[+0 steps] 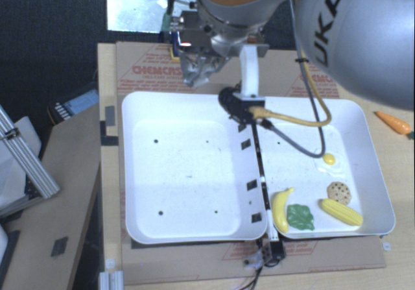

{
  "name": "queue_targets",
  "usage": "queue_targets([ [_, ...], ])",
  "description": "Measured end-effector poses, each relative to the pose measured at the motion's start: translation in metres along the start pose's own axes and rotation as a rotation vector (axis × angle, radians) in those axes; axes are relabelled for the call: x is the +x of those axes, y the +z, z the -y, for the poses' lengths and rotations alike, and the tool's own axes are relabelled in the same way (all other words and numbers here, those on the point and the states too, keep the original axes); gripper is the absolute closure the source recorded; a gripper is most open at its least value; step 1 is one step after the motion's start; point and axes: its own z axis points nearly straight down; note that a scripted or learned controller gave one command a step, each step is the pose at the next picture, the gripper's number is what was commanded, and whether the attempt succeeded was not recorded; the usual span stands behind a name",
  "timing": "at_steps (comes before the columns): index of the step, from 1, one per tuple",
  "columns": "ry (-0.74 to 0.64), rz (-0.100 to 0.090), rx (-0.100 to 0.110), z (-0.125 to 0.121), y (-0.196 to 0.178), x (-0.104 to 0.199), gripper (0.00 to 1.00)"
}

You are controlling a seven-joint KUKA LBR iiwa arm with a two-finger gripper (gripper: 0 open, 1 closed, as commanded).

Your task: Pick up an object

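My gripper [196, 73] hangs high over the far rim of the left bin [139, 172], near the back of the bench; it is blurred and nothing shows between its fingers. The objects lie in the right bin [373, 152], all toward its near right part: a yellow banana [281, 210], a green leafy piece [301, 217], an ear of yellow corn [342, 212], a brown cookie [338, 192] and a fried egg [329, 160]. The gripper is far from all of them, up and to the left.
An orange carrot [394, 122] lies on the bench outside the right bin's right edge. A divider with black tabs [258, 172] runs between the bins. Aluminium framing [26, 159] stands at the left of the bench.
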Motion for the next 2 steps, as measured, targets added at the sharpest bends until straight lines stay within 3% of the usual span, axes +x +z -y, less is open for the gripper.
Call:
queue_targets([
  [1,-0.001,0.000,0.002,0.067,0.070,-0.001,1.00],
  [2,0.007,-0.005,-0.017,-0.011,0.015,-0.002,1.00],
])
